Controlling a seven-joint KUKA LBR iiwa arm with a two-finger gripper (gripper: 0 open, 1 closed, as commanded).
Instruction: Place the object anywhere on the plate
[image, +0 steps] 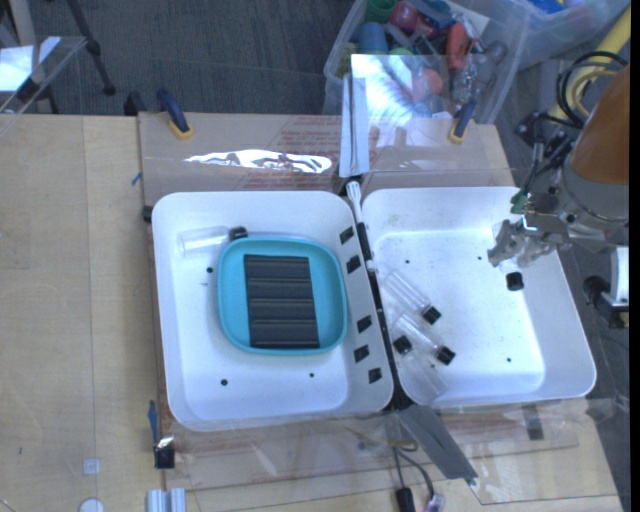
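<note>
A turquoise square plate (232, 268) lies in the left bin (185, 385). A dark ribbed rectangular block (279, 300) rests flat on its middle. My gripper (512, 260) hangs over the right side of the right bin (565, 370), far from the plate. Just under it is a small black piece (514, 281), and I cannot make out whether it is held. Several clear tubes with black caps (418, 318) lie on the right bin's floor to the left of the gripper.
One more clear capped tube (207, 240) lies in the left bin just beyond the plate's far left corner. A row of black clips (362, 322) lines the divider between the bins. A clear box of cluttered items (430, 40) stands behind the bench.
</note>
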